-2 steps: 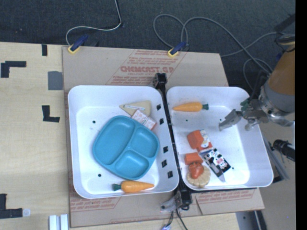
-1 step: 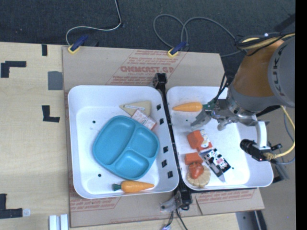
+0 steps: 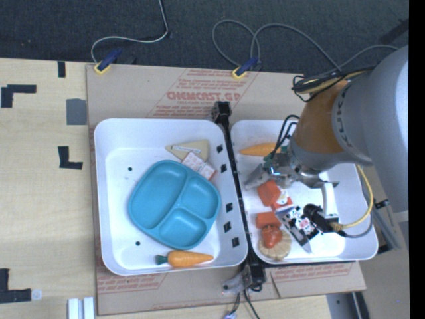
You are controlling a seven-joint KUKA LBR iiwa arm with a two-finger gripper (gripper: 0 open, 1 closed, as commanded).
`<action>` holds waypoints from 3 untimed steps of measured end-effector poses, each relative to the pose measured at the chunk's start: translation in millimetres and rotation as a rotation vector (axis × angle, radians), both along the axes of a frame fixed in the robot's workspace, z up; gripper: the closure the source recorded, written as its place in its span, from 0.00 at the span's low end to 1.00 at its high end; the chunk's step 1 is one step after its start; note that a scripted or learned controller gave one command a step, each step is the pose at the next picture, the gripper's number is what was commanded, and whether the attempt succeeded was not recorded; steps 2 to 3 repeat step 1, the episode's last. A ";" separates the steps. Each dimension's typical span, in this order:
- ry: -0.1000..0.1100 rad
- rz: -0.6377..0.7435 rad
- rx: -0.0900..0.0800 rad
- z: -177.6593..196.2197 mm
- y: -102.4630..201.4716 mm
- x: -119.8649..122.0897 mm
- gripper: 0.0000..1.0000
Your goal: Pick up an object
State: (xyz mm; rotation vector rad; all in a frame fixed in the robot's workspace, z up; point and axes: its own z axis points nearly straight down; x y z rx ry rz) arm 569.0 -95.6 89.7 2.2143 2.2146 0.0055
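- Left bin (image 3: 109, 178): a blue divided plate (image 3: 174, 203), a carrot (image 3: 186, 259) at its front wall, a cheese wedge (image 3: 190, 150) behind.
- Right bin (image 3: 362, 248): red pieces (image 3: 268, 193) and a cookie (image 3: 275, 244) clustered by the divider, likely targets.
- Pincer (image 3: 275, 171) hangs low over that pile, apparently to reach it; whether it grips anything cannot be told.
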 end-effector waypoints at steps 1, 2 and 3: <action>-0.008 0.001 -0.002 12.1 -0.2 2.4 1.00; -0.008 0.001 -0.002 12.1 -0.2 2.4 1.00; -0.008 0.001 -0.002 12.1 -0.2 2.4 1.00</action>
